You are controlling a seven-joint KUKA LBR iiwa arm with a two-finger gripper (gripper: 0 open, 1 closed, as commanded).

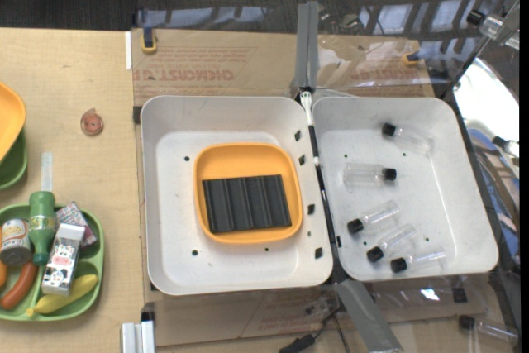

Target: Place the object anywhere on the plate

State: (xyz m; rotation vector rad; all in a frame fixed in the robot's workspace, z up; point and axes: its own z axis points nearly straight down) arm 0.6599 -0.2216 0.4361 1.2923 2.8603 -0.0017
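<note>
Already, by the look of it, your placing step is done: the ribbed black block [250, 203] lies flat on the yellow plate [248, 155] in the left bin [165, 178], well inside the rim and slightly toward the near edge. Five clear vials [369, 174] lie scattered in the right bin [450, 178] (none touching the plate). If one of those is your object instead, you next need a reach into that bin and a firm pinch across a tube that may roll.

Five clear vials [382, 217] with black caps lie scattered in the right bin [471, 202]. At the near left a green tray [83, 293] holds toy food; a bottle [41, 221] stands there.
</note>
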